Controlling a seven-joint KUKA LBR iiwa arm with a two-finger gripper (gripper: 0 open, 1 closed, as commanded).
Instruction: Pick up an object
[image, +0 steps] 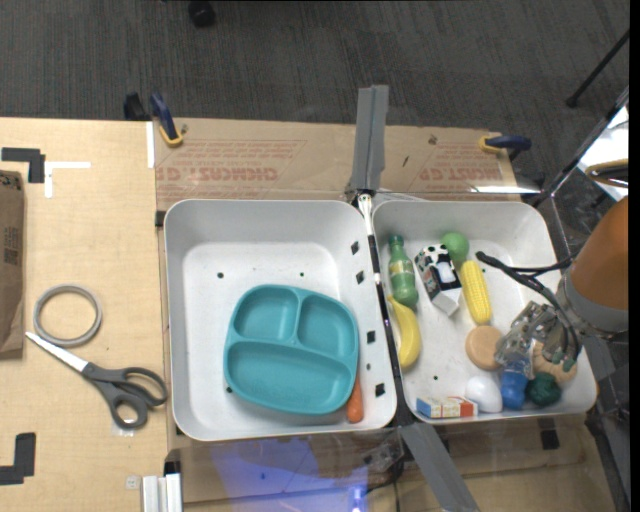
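The gripper (535, 345) is down in the right bin (520, 218), at about four o'clock in its floor, hanging over a crowded corner: a tan disc (484, 347) just beside it at nine o'clock, a blue piece (513, 388) and a dark green ball (545, 390) under it at six. Whether its fingers are spread or closed, I cannot tell; the metal blurs together. No object is seen between them. The corn cob (477, 291) lies at eleven o'clock, the banana (406, 335) and green bottle (402, 271) along the bin's left wall. Open floor sits mid-bin. The left bin (200, 250) holds a teal tray (292, 350), with an orange piece (355, 405) half hidden at its edge. Scissors (105, 380) lie on the table (80, 230).
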